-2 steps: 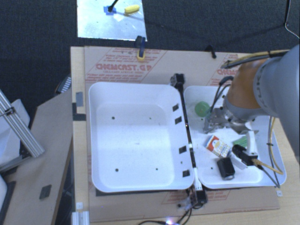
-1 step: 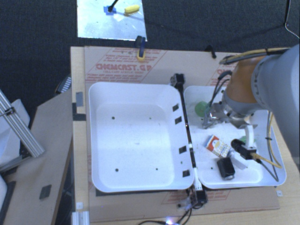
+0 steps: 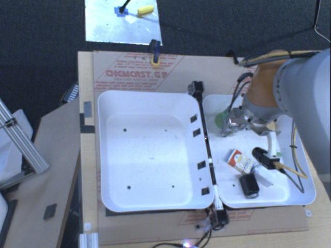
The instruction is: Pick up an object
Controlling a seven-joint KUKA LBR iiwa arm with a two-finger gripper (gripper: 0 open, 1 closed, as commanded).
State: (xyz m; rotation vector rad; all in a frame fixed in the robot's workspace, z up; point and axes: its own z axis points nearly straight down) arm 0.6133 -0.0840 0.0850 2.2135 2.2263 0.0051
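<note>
We log colour only | left bin (image 3: 111, 138) and right bin (image 3: 230, 188): plain white; we see small dark dots on the left one's floor | small box (image 3: 241, 161): white and orange with a red patch | block (image 3: 249, 185): black | lump (image 3: 221, 119): green | counter (image 3: 134, 71): tan, red lettering | arm (image 3: 305, 87): grey, orange band

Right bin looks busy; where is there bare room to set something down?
The left bin has a bare floor from wall to wall: the best room. The right bin is crowded: the tool hangs by a green object at its back, with an orange-and-white box and a black object in front. Only a narrow strip along its left wall is free.
</note>
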